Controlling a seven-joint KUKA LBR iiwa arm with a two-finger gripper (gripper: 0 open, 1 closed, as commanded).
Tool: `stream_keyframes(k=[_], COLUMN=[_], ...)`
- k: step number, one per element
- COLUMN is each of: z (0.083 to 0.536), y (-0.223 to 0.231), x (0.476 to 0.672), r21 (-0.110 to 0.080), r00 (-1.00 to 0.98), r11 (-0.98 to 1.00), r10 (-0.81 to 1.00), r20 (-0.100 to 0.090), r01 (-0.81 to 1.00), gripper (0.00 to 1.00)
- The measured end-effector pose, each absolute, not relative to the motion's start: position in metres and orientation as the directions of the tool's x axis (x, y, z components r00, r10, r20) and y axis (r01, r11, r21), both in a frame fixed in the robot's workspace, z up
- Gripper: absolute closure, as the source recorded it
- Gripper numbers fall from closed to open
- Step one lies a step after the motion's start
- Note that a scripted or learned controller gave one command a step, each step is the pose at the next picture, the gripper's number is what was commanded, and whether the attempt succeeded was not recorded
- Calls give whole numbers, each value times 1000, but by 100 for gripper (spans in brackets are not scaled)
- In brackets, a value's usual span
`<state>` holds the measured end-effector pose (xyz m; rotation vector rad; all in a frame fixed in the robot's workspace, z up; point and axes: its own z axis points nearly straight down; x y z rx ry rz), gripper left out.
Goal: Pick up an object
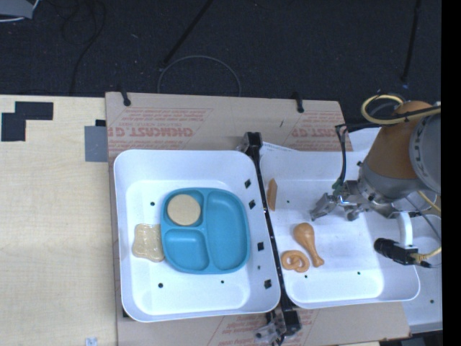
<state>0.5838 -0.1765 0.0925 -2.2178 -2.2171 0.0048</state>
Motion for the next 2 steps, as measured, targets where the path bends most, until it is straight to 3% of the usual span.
stream_keyframes(k=[1, 2], z=[105, 153], y=[-177, -181], x=[584, 593], r21=[-5, 3], r00=[2, -1], r11=[-2, 1], r10=[1000, 1000], r20=[1, -1], r01=[1000, 1000], gripper=[100, 100])
